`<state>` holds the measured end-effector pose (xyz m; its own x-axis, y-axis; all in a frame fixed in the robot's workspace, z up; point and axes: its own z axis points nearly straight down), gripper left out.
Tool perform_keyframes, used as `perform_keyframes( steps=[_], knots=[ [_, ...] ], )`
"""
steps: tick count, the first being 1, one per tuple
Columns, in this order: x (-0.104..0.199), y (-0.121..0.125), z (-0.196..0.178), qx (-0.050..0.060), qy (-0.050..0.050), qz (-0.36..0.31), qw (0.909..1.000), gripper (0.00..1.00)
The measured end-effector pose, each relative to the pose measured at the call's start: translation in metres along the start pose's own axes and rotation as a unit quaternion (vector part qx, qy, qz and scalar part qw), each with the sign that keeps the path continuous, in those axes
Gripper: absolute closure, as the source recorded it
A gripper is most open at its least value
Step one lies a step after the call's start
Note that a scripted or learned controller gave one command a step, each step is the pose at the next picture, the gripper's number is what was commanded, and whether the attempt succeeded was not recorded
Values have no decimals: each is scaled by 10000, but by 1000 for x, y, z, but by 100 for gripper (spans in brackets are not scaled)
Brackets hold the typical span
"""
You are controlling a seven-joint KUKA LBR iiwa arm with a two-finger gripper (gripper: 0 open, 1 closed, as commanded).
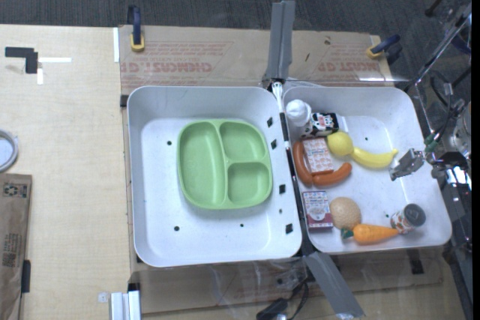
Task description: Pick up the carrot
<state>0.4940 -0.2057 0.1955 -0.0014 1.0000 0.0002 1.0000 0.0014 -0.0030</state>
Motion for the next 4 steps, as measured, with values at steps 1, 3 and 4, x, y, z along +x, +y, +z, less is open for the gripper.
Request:
perform_keyframes(
  steps=[1, 3, 4],
  knots=[
    [70, -17, 57, 15, 5, 2311, 9729, 0],
    [113, -17, 98, 29, -7, 4222, 9065, 100],
    [114, 27, 5, 11, -12, 4631, 8863, 100]
  ],
)
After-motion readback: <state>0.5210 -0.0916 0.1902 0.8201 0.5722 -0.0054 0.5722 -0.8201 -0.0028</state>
